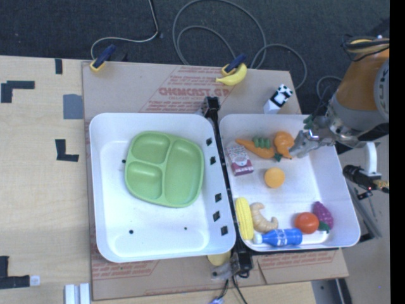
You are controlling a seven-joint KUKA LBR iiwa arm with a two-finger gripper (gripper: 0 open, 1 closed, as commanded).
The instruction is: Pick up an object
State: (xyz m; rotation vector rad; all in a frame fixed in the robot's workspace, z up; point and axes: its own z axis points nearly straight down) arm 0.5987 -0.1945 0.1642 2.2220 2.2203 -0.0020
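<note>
One fixed camera hangs above the bench [38, 170], looking down at a slant from some height. Both bins fall left of the gripper [302, 145], whose arm [361, 100] enters from the right.

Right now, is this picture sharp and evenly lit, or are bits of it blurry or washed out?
Camera view: light is soft and even, with faint shadows inside the white bins. The green plate reads clearly. The small toys are soft and grainy, and the gripper by the orange toy is smeared. The bin walls look slightly washed out.
</note>
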